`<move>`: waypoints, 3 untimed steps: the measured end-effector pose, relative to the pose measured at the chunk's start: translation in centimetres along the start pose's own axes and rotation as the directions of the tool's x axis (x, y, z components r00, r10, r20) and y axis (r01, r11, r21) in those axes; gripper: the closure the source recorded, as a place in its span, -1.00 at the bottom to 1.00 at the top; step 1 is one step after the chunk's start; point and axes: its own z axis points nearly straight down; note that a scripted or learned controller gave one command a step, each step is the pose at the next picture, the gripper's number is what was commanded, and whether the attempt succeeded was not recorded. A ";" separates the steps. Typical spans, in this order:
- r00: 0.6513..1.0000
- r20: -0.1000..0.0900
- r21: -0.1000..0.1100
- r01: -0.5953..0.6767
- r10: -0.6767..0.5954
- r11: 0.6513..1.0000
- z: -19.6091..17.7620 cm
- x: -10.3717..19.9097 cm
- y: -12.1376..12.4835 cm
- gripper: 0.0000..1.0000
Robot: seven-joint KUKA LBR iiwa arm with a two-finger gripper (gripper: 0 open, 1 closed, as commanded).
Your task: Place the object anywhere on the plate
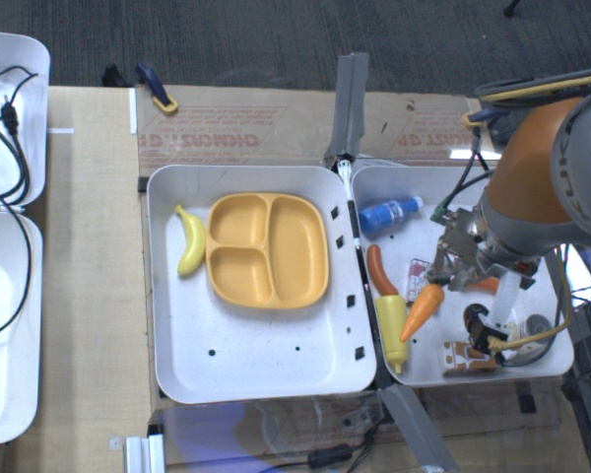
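A yellow three-compartment plate (269,248) lies in the left bin (246,363) with nothing on it. My gripper (447,268) is low over the right bin (542,358), near its middle. An orange carrot (421,311) slants down and to the left from right under the gripper, its thick end against the gripper and its tip over a yellow squeeze bottle (391,329). The wrist hides where the gripper meets the carrot, so I cannot make out a hold.
A banana (190,242) lies just left of the plate. The right bin also holds a blue bottle (386,214), a red sausage (380,270), a small packet (418,275) and a brown item (468,358) by the front wall. A ridge separates the bins.
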 end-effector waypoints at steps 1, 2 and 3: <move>1.000 0.000 0.000 0.019 -0.019 1.000 0.0 9.0 1.4 1.00; 0.991 0.000 -0.002 0.136 -0.136 0.991 -1.0 12.5 -0.7 1.00; 0.991 0.001 -0.002 0.136 -0.136 0.991 -1.0 12.5 -0.7 -1.00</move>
